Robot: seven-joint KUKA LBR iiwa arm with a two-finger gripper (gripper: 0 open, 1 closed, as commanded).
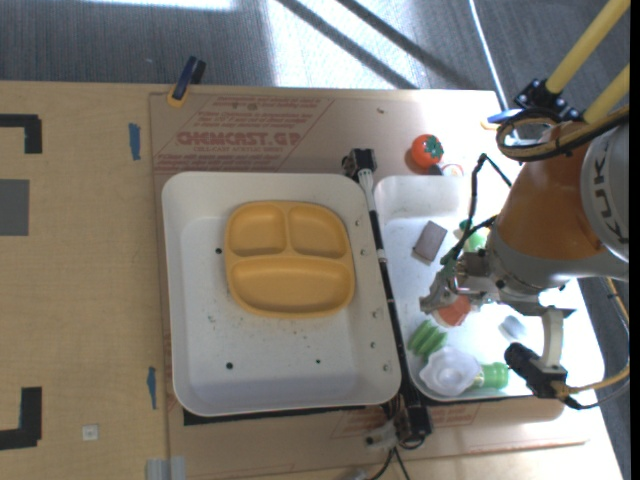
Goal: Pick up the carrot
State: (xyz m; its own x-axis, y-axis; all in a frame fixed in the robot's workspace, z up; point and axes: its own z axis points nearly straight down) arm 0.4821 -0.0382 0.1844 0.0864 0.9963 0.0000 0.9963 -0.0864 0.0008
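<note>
The carrot (453,313) shows as a small orange-red piece in the right bin (400,200), with a ribbed green part (427,339) just to its lower left. My gripper (447,296) hangs low over the right bin, directly above the carrot's orange end and partly covering it. Whether it touches the carrot is not visible. The grey arm with its orange band (550,218) reaches in from the right and hides the bin's right half.
In the right bin lie a grey block (430,240), a white crumpled item (448,372) and a green item (493,375). A yellow divided plate (290,256) sits in the left bin (190,298). A red tomato (426,152) rests on the cardboard behind the bins.
</note>
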